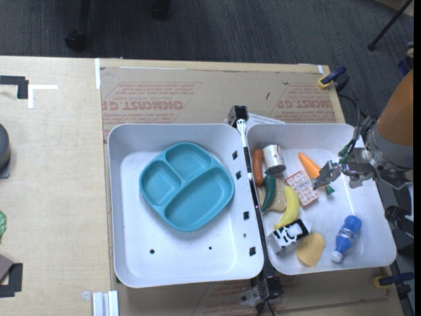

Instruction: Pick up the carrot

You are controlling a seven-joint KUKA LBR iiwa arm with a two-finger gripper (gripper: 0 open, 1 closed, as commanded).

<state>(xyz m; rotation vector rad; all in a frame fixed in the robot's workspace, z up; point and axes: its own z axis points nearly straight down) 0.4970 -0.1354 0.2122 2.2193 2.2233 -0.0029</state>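
Note:
The carrot (308, 164) is orange with a green top and lies slanted in the right bin (368, 206), in its upper middle. My gripper (336, 163) reaches in from the right and hovers just right of the carrot. It stands open, and its lower finger (327, 174) is close to the carrot's leafy end. Nothing sits between the fingers.
Around the carrot are a silver can (273, 158), a small cracker box (302, 187), a banana (289, 207), a green vegetable (269, 191) and an orange sausage (258, 166). A blue bottle (346, 236) and a yellow piece (310, 249) lie nearer the front. The left bin (131, 242) holds a blue divided plate (187, 186).

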